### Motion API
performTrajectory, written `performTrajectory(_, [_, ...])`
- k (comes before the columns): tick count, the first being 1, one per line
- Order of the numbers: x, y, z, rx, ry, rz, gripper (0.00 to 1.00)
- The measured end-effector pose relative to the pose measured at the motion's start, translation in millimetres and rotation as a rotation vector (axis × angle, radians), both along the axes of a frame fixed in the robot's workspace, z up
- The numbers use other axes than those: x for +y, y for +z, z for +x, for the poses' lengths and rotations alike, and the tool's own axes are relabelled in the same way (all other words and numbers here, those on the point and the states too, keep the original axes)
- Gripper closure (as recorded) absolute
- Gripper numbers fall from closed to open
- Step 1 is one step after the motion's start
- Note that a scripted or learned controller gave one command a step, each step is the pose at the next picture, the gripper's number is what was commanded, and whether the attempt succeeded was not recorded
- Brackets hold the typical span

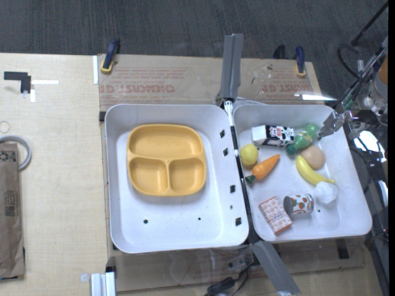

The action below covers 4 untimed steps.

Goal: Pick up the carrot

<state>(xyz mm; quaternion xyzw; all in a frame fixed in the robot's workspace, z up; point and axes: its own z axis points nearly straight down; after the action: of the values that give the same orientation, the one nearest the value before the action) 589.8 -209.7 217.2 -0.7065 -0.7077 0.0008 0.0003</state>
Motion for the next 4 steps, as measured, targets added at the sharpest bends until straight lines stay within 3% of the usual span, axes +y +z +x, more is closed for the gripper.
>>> performTrajectory(1, [41,-59,33,0.000,0.275,0.000,0.00])
performTrajectory(2, [102,-124,42,-0.003,0.468,-0.001,0.00])
performTrajectory(3, [64,-125,65,0.025,0.137,0.012,0.00])
performTrajectory(4, [124,-26,-2,-0.001,0.315,0.000,0.00])
